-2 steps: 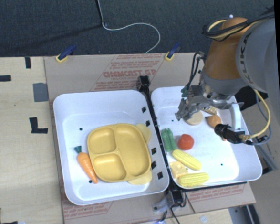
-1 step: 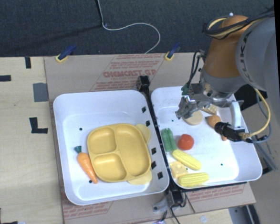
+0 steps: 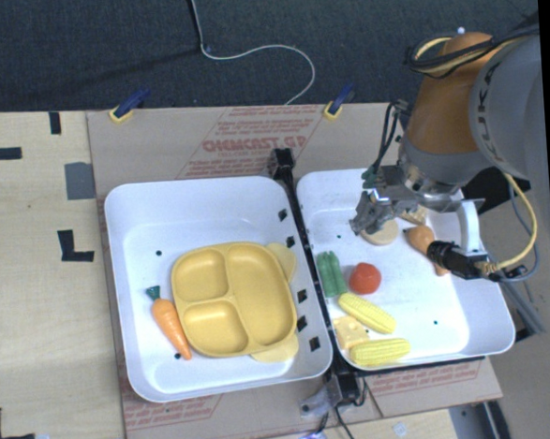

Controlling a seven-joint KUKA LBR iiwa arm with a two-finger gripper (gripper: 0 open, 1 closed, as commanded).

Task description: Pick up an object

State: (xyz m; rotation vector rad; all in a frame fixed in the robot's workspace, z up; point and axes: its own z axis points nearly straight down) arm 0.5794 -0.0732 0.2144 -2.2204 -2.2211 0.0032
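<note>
Yellow tray (image 3: 233,296) in left bin (image 3: 125,224), carrot (image 3: 170,327) beside.

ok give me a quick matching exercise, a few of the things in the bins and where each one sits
Things:
1. carrot
2. tomato
3. yellow tray
4. hand

Places:
A. middle of the left bin
B. far part of the right bin
C. left bin, at the tray's left edge
D. right bin, beside the green vegetable

Pairs: 1-C, 2-D, 3-A, 4-B
</note>
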